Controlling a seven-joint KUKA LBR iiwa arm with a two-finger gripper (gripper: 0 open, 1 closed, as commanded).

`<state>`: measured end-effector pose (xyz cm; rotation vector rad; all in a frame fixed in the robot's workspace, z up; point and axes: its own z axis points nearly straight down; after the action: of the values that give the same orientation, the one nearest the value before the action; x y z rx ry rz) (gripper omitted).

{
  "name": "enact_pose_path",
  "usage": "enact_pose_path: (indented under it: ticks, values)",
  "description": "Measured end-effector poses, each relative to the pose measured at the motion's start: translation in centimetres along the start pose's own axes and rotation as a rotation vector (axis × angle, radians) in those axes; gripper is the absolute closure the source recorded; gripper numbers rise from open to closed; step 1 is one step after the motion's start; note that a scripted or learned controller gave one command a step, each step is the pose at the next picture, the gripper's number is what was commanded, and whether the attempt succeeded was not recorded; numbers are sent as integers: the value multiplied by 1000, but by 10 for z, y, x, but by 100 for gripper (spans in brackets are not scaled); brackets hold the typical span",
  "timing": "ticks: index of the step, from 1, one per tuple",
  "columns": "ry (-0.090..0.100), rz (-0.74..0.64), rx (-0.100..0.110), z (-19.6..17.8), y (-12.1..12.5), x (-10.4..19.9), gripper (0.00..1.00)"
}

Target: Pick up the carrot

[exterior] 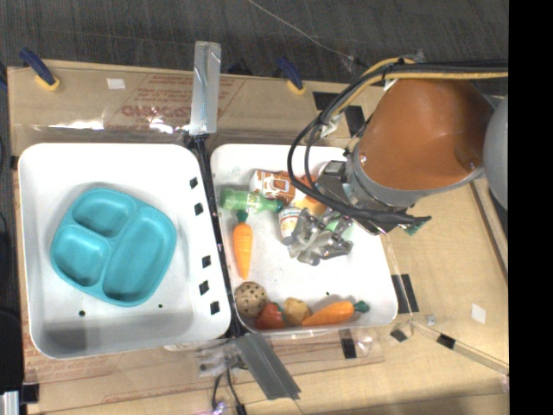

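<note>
Hovering over the right bin (380,275), gripper (318,242) sits low near its middle; fingers look metallic and cluttered, can't tell how far apart they are or whether anything is between them. Two carrots here: one carrot (244,245) lies lengthwise along the left wall, just left of the gripper, apart from it; second carrot (330,313) lies along the near wall beside a potato (296,308) and a brown ball (251,296). Green bottle (246,201) at far left corner. Left bin (52,318) holds a teal tray (112,245).
</note>
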<state>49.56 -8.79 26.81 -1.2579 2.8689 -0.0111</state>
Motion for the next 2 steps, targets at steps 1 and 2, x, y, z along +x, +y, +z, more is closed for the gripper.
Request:
enact_pose_path:
  ticks: [1,2]
  values:
    - [6,-166,-12,3,52,-50,100]
    - [0,-505,-8,-35,78,-73,100]
